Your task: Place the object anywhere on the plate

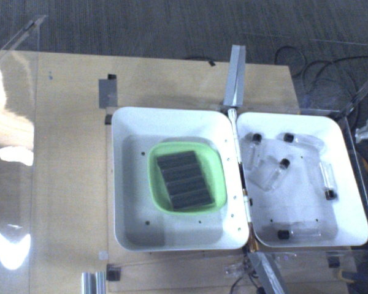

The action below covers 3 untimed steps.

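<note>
Wooden bench [61, 182], green plate [187, 176] (dark ridged block [184, 179])

Overhead slant on both bins [233, 164] (fixed)

From my seat, the clear vials [276, 170] in the right bin [346, 222] are the hard part: their glass nearly vanishes against the white floor, so I read mostly black caps and cannot count them with confidence. The dark ribbed block [184, 180] on the green plate [154, 170] is too blurred for me to name its material. Glare on the clear panel [12, 133] washes out the bench at my left. Cables [325, 72] run off the right edge.
</note>
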Each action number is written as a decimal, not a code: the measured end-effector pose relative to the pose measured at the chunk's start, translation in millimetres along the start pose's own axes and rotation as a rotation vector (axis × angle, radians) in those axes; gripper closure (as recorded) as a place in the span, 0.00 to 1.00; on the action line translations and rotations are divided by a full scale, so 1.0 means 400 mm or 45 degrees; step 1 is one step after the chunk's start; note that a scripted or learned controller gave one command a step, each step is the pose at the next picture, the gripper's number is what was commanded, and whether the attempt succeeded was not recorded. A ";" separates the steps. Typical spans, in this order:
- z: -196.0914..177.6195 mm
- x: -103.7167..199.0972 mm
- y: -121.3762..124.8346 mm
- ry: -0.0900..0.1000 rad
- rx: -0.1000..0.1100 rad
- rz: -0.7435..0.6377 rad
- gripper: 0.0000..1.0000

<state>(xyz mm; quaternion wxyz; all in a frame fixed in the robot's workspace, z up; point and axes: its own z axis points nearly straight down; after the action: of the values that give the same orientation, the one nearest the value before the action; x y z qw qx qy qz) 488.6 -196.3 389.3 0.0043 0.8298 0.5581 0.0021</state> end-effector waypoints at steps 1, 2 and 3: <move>0.178 0.018 -0.009 0.001 0.006 0.071 0.00; 0.233 0.003 -0.004 0.002 0.007 0.142 0.00; 0.119 -0.003 0.000 0.002 0.002 0.210 0.00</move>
<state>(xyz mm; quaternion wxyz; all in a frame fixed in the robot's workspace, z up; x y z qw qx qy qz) 488.7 -197.5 341.7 0.0032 0.8728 0.4880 0.0025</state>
